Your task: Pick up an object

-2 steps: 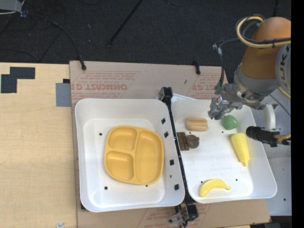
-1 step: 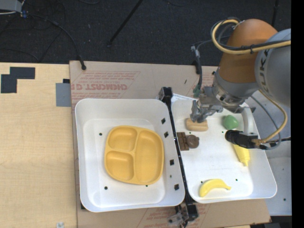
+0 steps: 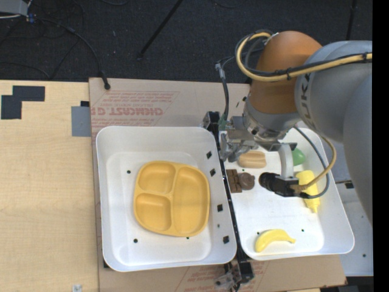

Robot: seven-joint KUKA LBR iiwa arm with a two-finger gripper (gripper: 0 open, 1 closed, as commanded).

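Note:
My gripper (image 3: 233, 143) hangs low over the far left corner of the right bin (image 3: 328, 239), under the orange-banded wrist. A tan, bread-like piece (image 3: 252, 159) lies just right of it and very close; whether they touch is unclear. A brown round piece (image 3: 246, 180) and a dark brown block (image 3: 231, 180) lie just in front of the gripper, by the bin's left wall. A yellow banana (image 3: 273, 239) rests near the front of the right bin, well apart from the gripper.
The left bin (image 3: 115, 236) holds a yellow divided plate (image 3: 172, 198). A green thing (image 3: 298, 157) and a yellow thing (image 3: 310, 193) lie at the right bin's right side, partly under the arm. The divider between the bins runs beside the gripper.

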